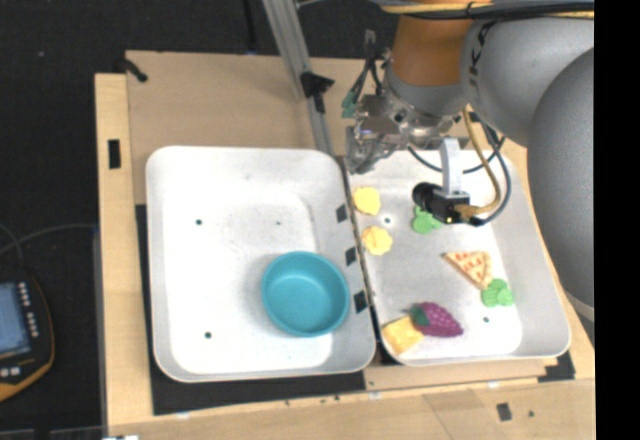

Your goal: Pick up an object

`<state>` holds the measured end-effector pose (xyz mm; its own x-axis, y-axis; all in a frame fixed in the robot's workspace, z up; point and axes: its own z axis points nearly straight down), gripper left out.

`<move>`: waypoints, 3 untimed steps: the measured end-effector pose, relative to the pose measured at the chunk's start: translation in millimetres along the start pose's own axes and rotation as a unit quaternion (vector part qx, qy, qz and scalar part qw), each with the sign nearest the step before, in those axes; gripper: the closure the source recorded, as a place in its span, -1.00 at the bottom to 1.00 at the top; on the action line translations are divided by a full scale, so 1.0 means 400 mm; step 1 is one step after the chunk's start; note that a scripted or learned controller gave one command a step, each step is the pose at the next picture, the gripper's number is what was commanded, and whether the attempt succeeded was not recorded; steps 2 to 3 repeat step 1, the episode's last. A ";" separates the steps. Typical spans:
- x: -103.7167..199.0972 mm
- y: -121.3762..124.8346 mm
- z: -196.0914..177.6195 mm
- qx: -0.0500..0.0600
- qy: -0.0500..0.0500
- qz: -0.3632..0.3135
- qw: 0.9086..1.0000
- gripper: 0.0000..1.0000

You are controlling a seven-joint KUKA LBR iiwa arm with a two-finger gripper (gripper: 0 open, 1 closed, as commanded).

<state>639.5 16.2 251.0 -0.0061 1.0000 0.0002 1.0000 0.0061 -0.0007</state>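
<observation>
The gripper (366,150) hangs under the orange band of the arm, over the far left corner of the right bin (535,328). Just below it lies a yellow toy piece (367,200), apart from it, with a second yellow piece (377,240) a little nearer. Further right in that bin are a green piece (427,222) beside a black part of the arm, a pizza slice (470,266), a green leafy toy (497,295), purple grapes (437,319) and a yellow cheese wedge (402,335). Nothing shows in the gripper.
A blue bowl (305,293) stands in the left bin (200,188), near its front right corner. A slanted metal post (285,23) rises behind the wall between the bins. The arm's grey bulk covers the right bin's far right side.
</observation>
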 end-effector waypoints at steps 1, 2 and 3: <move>0.120 0.008 0.027 0.001 0.000 0.000 1.000 1.00; 0.120 0.008 0.027 0.001 0.000 0.000 1.000 1.00; 0.120 0.008 0.027 0.001 0.000 0.000 1.000 1.00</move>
